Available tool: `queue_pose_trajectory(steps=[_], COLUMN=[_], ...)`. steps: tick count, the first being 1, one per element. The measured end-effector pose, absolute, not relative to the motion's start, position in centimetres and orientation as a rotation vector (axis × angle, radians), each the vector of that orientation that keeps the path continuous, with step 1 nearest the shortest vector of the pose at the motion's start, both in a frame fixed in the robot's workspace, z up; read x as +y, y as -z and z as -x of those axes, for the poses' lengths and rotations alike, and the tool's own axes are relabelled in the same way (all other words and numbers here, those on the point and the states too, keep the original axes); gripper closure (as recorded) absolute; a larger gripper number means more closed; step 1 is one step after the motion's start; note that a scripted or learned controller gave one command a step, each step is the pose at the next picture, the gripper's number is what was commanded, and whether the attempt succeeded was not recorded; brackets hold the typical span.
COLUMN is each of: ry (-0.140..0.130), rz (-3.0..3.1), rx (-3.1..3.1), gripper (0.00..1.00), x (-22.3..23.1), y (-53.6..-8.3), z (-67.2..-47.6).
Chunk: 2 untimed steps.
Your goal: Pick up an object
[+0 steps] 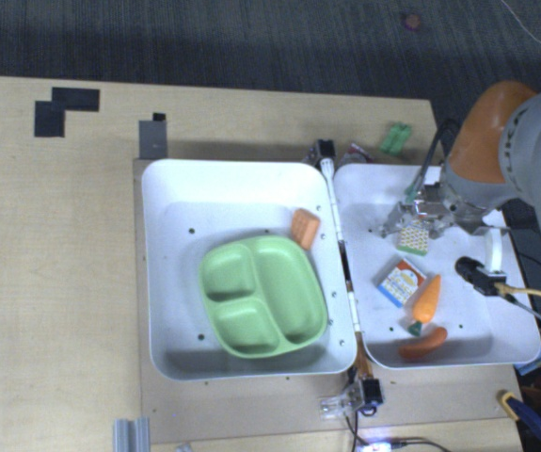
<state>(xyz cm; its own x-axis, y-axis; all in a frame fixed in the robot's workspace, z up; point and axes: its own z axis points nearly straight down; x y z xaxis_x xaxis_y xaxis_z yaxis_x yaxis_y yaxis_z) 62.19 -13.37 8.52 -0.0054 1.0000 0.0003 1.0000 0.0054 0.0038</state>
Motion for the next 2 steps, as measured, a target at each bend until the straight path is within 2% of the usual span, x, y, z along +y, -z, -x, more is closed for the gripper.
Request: queue_pose_trajectory(steps=[1, 2], ry=[-0.010, -0.005], rz=[-2.208, -2.216], rx=[2.225, 2.221], gripper=[1.00, 1.00], x=[-13.3, -12.0], y=[-9.7, -21.7], z=[-62.4, -56.3])
